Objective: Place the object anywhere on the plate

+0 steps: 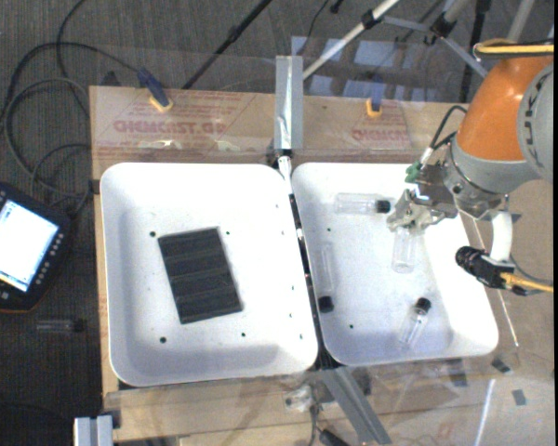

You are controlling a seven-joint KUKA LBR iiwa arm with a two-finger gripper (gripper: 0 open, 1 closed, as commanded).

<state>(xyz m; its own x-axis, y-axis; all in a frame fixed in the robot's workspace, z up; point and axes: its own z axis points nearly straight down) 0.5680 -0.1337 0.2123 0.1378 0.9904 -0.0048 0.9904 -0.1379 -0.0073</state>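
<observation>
Since the gripper seems closed on a clear tube, it could slip en route to the dark plate.

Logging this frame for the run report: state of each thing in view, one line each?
dark plate: flat in the left bin, nothing on it
clear vial near gripper: lying in the right bin, just below the gripper
clear vial top: on its side
clear vial bottom: on its side
clear vial at divider: on its side
gripper: low over the right bin
</observation>
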